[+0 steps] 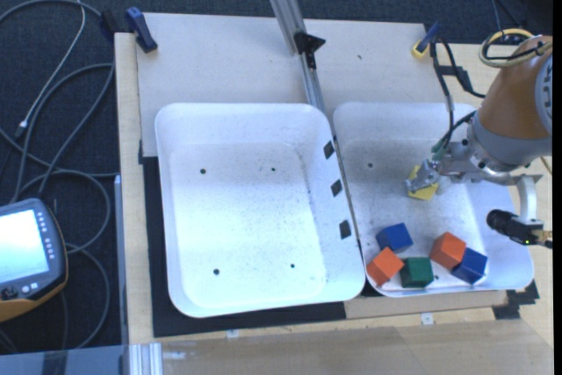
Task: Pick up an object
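Our gripper (pixel 425 182) sits right at the yellow block (pixel 422 187); we cannot tell how it is set around it.

In the right bin (pixel 369 136), the claw (pixel 424 183) is low over the floor with a yellow block (pixel 422 189) at its tip. Along the near rim lie two blue blocks (pixel 394 236) (pixel 471 264), two orange blocks (pixel 385 264) (pixel 449 249) and a green block (pixel 417 271).

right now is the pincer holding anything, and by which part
It looks so: a small yellow block sits at the tip of the pincer, gripped near its top. The fingers themselves are too blurred to confirm.
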